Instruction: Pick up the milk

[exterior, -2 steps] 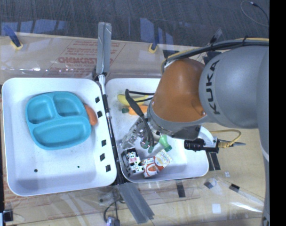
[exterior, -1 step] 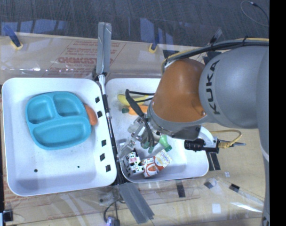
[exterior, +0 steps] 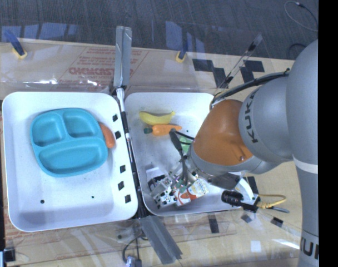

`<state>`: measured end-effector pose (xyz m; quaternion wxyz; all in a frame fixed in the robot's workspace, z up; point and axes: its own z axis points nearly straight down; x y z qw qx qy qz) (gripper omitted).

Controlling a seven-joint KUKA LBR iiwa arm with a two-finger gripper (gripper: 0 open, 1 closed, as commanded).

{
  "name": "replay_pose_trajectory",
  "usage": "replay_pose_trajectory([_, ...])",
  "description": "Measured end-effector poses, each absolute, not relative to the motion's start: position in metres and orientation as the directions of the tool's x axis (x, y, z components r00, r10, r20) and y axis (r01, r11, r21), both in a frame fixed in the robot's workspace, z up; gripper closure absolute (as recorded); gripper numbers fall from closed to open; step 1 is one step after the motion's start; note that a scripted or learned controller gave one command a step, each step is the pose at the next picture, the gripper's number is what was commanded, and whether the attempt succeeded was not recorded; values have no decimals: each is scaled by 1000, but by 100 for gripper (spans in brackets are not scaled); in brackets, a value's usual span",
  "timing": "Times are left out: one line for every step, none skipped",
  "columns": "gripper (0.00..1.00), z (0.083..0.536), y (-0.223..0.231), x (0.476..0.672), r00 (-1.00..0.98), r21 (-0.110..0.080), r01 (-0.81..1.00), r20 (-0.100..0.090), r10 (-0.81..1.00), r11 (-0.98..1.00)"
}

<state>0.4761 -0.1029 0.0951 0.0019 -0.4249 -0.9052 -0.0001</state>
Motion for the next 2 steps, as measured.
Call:
replay_pose_trajectory([0,192,-64,515,-601,0,799,0,799,601])
replay_pose_trajectory([0,295,-42,540,-460,3,888,-2,888,460])
